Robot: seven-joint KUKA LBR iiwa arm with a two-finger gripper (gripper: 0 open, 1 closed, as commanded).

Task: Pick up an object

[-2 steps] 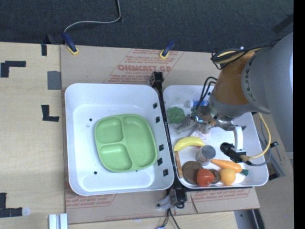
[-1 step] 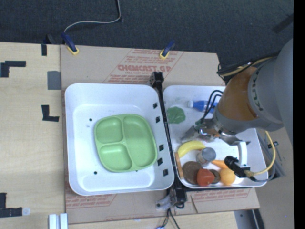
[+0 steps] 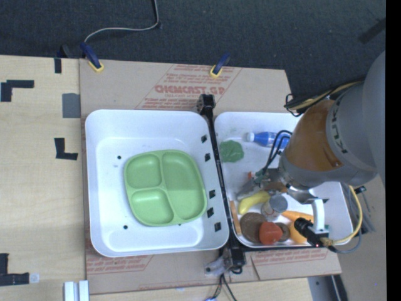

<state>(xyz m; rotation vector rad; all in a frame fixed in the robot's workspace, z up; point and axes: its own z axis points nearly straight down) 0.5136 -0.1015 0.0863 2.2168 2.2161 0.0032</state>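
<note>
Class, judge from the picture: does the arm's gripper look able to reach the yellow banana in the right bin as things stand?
Probably yes. The gripper hangs over the right bin, just above and beside the banana, whose top lies uncovered. The crowding brown round object and red piece beside it could hamper a clean grip.

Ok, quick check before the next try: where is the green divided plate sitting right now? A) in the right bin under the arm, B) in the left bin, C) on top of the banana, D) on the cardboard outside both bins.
B: the green divided plate lies flat inside the left bin, apart from the cluttered right bin.
</note>
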